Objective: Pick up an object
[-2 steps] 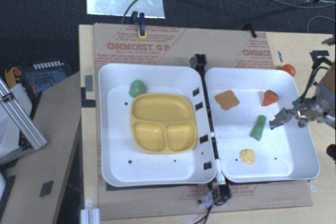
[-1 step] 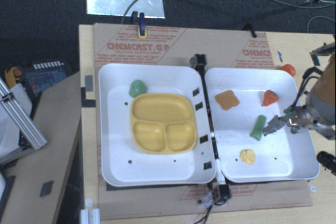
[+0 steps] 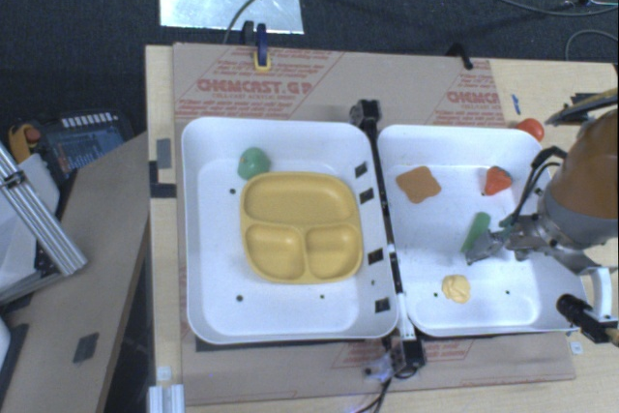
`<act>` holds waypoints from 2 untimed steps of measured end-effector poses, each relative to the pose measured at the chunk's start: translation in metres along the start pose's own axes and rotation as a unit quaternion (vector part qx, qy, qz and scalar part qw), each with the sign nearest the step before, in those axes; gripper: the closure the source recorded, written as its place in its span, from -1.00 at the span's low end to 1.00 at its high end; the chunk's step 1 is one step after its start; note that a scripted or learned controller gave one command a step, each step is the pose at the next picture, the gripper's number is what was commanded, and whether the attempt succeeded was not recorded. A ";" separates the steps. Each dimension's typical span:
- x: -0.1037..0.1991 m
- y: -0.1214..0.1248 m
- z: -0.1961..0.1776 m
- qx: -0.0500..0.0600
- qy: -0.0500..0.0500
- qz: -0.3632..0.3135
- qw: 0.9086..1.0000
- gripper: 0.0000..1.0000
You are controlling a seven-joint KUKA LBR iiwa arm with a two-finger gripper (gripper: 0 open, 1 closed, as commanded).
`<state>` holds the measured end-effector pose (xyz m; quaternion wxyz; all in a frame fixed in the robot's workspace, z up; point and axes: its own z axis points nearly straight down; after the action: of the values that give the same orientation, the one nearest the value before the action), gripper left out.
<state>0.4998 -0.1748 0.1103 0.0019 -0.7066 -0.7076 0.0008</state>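
1. The left bin holds a yellow divided tray lying flat near its centre. A green round piece touches the tray's rim at about 11 o'clock, tucked between the tray and the bin's far wall. Nothing here is within the arm's present reach.

2. Black clips run along the divider where the two bins meet, apparently pinning them side by side so they stay put during grasp attempts.

3. In the right bin, an orange-brown flat piece lies at about 10 o'clock from the bin's centre. A small yellow lump sits at 6 o'clock near the front wall. A red-orange piece rests at 1 o'clock. All three lie apart from each other.

4. The green elongated piece sits near the bin's centre, tilted, and looks like the likely target, since the tool is right at it.

5. The gripper reaches in from 3 o'clock, low over the bin floor, its tip touching or just beside the green piece's lower end. Whether the fingers are spread or pinching cannot be told from this slant, so no hold can be claimed.

6. Behind it, the arm's orange band fills the right side.
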 end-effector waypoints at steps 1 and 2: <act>0.000 0.000 0.027 -0.002 0.000 0.000 1.000 -1.00; 0.000 0.002 0.015 -0.004 -0.001 0.000 1.000 1.00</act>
<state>0.5015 -0.1748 0.0956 -0.0014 -0.7065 -0.7077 -0.0010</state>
